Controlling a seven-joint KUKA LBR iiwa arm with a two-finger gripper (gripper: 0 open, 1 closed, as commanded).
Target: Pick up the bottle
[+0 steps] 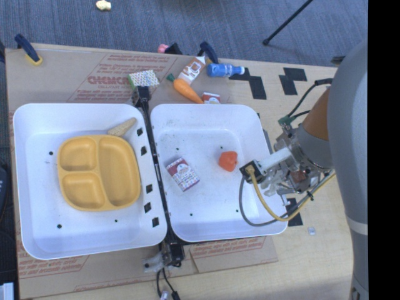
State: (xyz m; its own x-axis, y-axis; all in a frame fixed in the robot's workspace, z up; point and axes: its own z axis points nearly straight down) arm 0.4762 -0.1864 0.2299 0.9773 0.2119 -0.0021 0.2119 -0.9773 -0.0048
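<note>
Bottle not yet picked up: no grasp, no lift, all steps left.
Left bin (19, 167) held a yellow divided plate (98, 172), with a beige wedge (122, 127) at the plate's far right corner. The right bin (206, 107) held a red-and-white carton (182, 174) near its middle and an orange-red lump (228, 160) right of it. On the surface (312, 255), just past the bins' far edges and outside both, lay a patterned box (143, 79), a carrot (186, 90), a white bottle (191, 70) with an orange label, then a blue bottle (224, 70) on its side; either could be the target. The end effector (281, 181) hung at the right bin's right edge, well apart from both bottles. Whether it was wide or narrow could not be told, and nothing was seen in it.
</note>
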